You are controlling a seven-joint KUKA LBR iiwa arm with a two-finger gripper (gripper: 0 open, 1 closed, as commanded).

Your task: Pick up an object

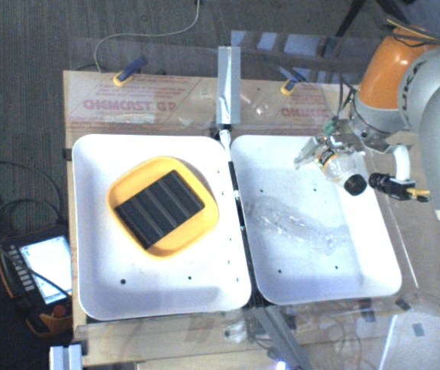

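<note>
A yellow, rounded object with a black ribbed top point(163, 205) lies in the left bin point(96, 284), tilted at a diagonal. A clear, crumpled plastic item point(297, 226) lies near the middle of the right bin point(374, 276) and is hard to make out against the white floor. My gripper point(321, 154) hangs over the back part of the right bin, up and to the right of the clear item. It stands apart from both objects, and nothing visible is in it.
The grey arm with its orange band point(389, 75) reaches in from the upper right. A metal divider post point(226, 91) stands behind the seam between the bins. Two clamps point(129, 70) hold the board at the back. A tablet with cables point(38, 264) lies on the floor at the left.
</note>
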